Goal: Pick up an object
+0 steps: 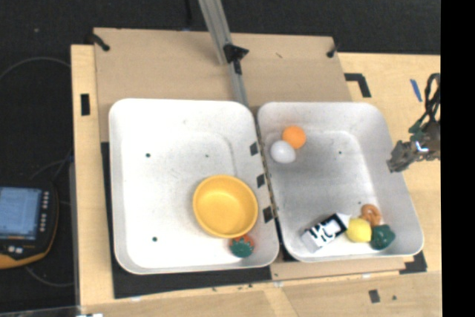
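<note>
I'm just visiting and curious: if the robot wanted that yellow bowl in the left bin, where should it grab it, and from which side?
Probably the rim of the yellow bowl, from above. It sits upright and open, too wide to span, so one finger inside and one outside the wall seems best. The upper-left rim looks safest: the lower-right edge lies close to a small green and red thing and the left bin wall.

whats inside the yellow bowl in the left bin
The yellow bowl shows only its own yellow inside; nothing lies in it. A small green and red thing sits against its near rim, partly hidden by it.
</note>
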Available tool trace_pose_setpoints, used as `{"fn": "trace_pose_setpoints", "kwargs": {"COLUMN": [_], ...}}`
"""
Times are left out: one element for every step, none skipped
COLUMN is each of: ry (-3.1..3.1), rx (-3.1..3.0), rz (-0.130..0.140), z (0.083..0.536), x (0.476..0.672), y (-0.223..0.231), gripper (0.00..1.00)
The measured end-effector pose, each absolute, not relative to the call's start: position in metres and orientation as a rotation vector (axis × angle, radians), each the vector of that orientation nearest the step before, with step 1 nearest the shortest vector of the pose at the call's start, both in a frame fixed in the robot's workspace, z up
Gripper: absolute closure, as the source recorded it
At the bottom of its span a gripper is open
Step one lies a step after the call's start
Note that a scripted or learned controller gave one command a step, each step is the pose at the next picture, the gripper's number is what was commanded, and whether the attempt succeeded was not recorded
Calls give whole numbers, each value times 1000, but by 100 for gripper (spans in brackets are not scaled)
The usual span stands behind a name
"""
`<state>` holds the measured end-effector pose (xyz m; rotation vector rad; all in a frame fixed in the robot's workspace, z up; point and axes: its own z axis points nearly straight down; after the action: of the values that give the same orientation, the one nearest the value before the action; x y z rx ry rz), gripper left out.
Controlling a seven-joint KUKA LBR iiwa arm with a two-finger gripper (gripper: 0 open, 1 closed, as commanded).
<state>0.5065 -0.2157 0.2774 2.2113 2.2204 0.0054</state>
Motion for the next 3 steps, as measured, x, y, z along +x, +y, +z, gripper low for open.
{"fn": "trace_pose_setpoints", "kwargs": {"ry": [2227, 2229, 2230], "rx": [2213, 2209, 2211], "rz": [2, 6, 4], "z": [266, 274, 272], "x": [510, 519, 528], "y": [-167, -115, -53], "gripper": [100, 100, 100]}}
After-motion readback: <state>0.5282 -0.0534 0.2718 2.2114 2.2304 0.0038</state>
